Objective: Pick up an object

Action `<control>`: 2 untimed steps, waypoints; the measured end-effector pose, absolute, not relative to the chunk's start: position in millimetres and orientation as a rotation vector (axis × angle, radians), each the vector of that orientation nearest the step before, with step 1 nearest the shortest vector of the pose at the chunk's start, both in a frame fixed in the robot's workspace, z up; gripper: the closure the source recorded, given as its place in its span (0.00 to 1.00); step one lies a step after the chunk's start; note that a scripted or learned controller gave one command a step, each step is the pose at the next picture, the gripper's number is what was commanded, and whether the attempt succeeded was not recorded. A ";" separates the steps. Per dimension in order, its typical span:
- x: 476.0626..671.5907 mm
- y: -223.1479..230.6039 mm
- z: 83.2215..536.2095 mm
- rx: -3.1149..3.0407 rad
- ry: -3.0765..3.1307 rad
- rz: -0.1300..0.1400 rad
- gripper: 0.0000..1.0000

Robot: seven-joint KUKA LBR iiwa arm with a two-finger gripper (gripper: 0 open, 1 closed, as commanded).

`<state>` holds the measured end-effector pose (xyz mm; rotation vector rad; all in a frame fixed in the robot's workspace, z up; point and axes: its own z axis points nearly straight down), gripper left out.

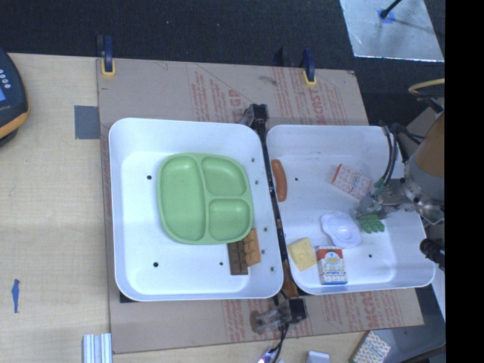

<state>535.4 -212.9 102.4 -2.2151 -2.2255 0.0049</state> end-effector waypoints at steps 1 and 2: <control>575.7 -155.0 91.9 -2.209 -2.234 -0.001 1.00; 588.4 -32.5 198.6 -2.205 -2.242 -0.014 1.00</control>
